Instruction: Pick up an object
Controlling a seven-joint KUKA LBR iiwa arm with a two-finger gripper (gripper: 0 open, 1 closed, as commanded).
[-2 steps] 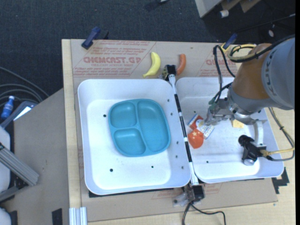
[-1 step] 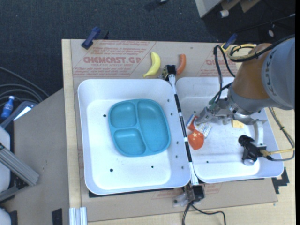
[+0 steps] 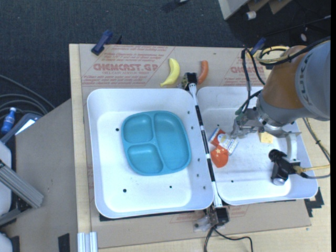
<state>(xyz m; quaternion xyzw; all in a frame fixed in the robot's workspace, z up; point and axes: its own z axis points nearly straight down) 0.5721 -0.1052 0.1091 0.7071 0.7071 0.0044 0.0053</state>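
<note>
Pincer [image 3: 239, 132] low in the right bin [image 3: 252, 190], reaching toward the packet [image 3: 224, 142]: the pick is not yet made.

You see the arm [image 3: 294, 91] bent down into the right bin, with its tip just beside the small red and white packet, which lies near the divider [image 3: 202, 135] between the two bins; an orange ball [image 3: 219, 157] touches the packet on its near side. You cannot tell from here if the pincer is open or closed, and nothing is seen between its fingers, so I judge this as the approach step. The next move calls for closing on the packet alone, then lifting straight up; the ball beside it could get in the way. On the worktop [image 3: 131, 64] beyond the divider, red print reads "CHEMCAST GP". The print on the packet is too small to read. A blue tray [image 3: 156, 142] lies on the other side of the divider.
</note>
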